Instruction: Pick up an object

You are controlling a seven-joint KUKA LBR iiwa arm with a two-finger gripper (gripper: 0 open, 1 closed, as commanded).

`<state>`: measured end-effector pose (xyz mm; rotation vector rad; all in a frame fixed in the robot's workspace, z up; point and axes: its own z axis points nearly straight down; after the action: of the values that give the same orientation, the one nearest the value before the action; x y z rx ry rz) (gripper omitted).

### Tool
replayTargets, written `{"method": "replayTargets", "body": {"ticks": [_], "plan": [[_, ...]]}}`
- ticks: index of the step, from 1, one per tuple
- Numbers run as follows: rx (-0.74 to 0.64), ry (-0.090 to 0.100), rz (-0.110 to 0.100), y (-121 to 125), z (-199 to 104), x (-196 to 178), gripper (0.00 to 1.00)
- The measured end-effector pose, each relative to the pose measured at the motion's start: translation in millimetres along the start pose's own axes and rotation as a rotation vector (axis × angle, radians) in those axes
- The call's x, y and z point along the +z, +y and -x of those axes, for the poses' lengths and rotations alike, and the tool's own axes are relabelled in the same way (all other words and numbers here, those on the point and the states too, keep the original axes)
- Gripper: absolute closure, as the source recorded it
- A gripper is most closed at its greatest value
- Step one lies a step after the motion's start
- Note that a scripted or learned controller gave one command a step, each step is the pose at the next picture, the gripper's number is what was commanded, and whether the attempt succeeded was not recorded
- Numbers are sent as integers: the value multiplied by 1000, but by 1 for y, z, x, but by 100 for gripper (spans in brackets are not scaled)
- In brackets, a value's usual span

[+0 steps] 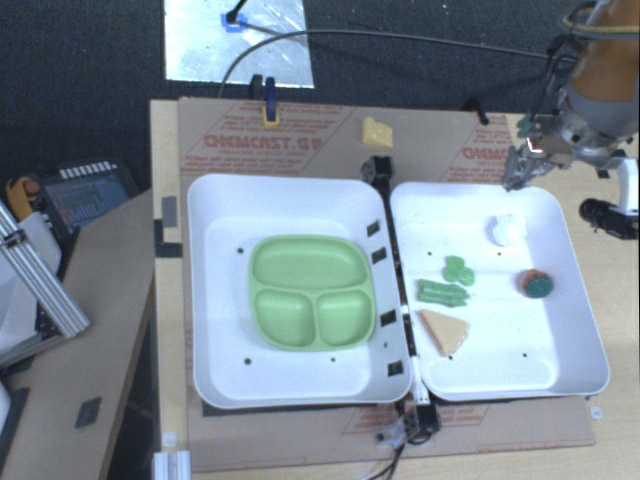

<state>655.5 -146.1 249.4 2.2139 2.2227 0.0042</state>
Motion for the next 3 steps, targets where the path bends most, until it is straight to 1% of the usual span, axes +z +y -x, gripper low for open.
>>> {"method": "replayTargets", "body": {"ticks": [1, 2, 3], "plan": [[-5, 2, -3, -2, -43, 1, 100], [-6, 3, -4, -5, -97, 14, 100], [-6, 4, -4, -12, -148, 7, 100]]}}
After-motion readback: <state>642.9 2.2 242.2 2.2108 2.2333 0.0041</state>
